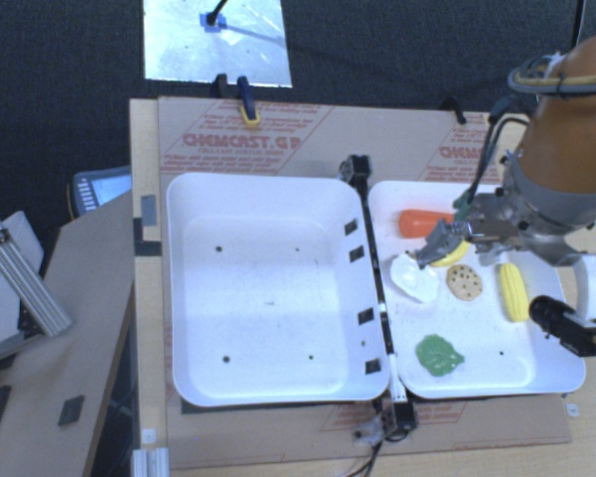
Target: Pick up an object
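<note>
Reaching from right, arm [566, 157] above right bin [497, 366]

"CHEMCAST GP" was printed in red, repeated, on the brown paper-covered sheet [278, 132] along the bench's far edge.

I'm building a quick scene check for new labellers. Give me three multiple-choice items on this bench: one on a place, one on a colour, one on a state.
1. Which bin holds the toy foods?
A. the left bin
B. the right bin
C. both bins

2. What colour is the leafy piece nearest the front rim?
A. green
B. orange
C. yellow

3. Where does the gripper stand?
A. over the left bin
B. outside both bins
C. low over the right bin

Answers: B, as the carrot, cookie, corn and the rest lie in the right bin; A, the leafy piece is green; C, the gripper is by the white piece.
</note>
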